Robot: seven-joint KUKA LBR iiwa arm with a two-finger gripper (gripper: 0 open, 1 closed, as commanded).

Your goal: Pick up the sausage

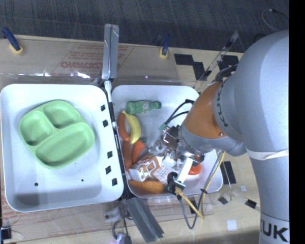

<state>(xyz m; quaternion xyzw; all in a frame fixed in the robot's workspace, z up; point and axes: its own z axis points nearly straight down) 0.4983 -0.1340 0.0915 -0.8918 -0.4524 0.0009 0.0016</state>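
- Probably the sausage (123,127): reddish and long, at 9 o'clock in the right bin (157,89), lying along the wall there and touching a banana (133,127) on its 3 o'clock side.
- Not certain of that pick, with an orange piece (138,150) just beside it toward 5 o'clock and a brownish roll (148,187) at the bin's 6 o'clock edge, both of a similar shape.
- Gripper (169,142) low over the middle of the right bin, at 4 o'clock from the sausage and apart from it. Tucked under the wrist, so cannot tell how far open; nothing seen in its hold.
- Could close on the wrong thing, given three look-alike pieces close together.
- Could snag the banana as well, or push the sausage harder against the wall, with almost no gap on the 9 o'clock side.
- Could knock the printed carton (150,169) or the green bottle (142,106) when crossing toward 10 o'clock.
- Smooth white plastic floor in both bins, likely slippery for a rounded item.
- Crowded on the right; far roomier in the left bin (51,187), with just a green divided plate (56,133).
- Cardboard-covered bench (51,60) beneath, with dark flooring beyond at 12 o'clock.
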